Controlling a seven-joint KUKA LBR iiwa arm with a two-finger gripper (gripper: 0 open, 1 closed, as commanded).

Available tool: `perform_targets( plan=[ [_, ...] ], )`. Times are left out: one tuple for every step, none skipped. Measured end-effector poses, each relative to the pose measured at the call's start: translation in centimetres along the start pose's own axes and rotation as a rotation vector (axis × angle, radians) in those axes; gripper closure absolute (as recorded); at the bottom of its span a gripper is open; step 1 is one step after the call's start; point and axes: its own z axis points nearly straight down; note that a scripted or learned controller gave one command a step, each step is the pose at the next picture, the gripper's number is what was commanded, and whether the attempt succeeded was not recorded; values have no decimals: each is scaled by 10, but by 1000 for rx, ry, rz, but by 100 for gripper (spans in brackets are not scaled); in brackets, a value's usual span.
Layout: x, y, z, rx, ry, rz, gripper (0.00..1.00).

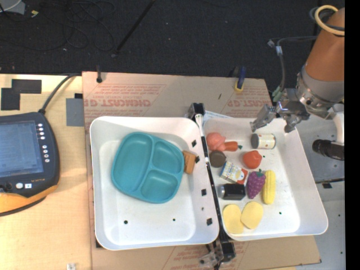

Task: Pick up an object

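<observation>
The jaws (pixel 277 118) are seen spread apart, with nothing between them, over the upper edge of the right white plastic bin (pixel 306 180) at the upper right of the frame. Just below and slightly left of them a small white cylinder with a dark end cap (pixel 263 141) is lying, its long axis roughly across the frame. A red tomato-shaped toy (pixel 252 159) is lower still. The cylinder is judged the nearest candidate.

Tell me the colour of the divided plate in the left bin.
Teal, a blue-green; the divided plate shows plainly in the camera view.
</observation>
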Motion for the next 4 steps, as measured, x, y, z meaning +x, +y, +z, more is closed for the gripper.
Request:
perform_targets(
  plan=[
    [0,0,-10,1,0,-1,100],
    [9,-41,141,17,4,1,100],
    [6,-37,122,2,1,5,100],
    [5,-37,113,4,1,9,100]
  ],
)
